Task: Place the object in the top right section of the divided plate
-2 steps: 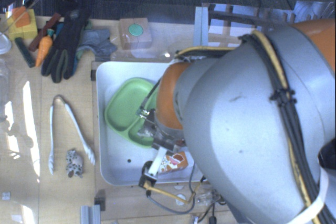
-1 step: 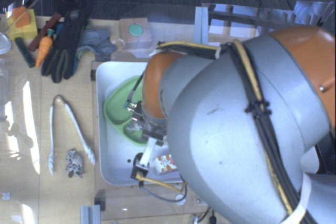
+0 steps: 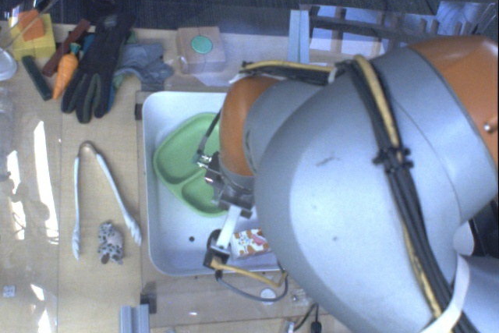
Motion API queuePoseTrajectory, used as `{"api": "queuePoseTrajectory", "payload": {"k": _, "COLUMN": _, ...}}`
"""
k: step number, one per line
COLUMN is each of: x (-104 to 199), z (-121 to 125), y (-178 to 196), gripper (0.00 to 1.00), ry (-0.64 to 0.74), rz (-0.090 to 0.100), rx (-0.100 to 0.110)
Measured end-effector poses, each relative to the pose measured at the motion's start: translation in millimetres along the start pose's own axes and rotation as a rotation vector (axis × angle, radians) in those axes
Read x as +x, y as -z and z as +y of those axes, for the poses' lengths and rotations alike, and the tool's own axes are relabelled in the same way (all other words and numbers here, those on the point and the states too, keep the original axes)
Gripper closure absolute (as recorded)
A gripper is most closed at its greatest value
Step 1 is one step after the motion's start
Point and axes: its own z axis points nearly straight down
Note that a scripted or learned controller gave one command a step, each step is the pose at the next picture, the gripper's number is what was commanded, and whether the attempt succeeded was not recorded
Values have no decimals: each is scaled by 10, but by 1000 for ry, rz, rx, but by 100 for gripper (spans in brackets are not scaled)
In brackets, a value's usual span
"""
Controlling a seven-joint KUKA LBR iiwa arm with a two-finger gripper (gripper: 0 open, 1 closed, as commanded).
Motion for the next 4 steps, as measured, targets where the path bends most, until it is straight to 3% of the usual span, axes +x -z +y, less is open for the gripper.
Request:
{"api": "queuePoseTrajectory", "payload": {"k": 1, "x": 216, "z": 659, "y": 1055, "gripper": 100, "ry": -133, "rz": 27, "rx": -10}}
{"api": "queuePoseTrajectory", "payload": {"k": 2, "x": 182, "z": -219, "y": -43, "gripper": 100, "ry": -450, "rz": 44, "rx": -11}}
{"api": "queuePoseTrajectory", "payload": {"k": 3, "x": 45, "z": 273, "y": 1128, "gripper": 100, "ry": -709, "rz": 42, "rx": -5}}
{"api": "queuePoseTrajectory", "payload": {"k": 4, "x": -284, "z": -155, "y": 10, "gripper": 100, "ry": -936, "rz": 35, "rx": 4}}
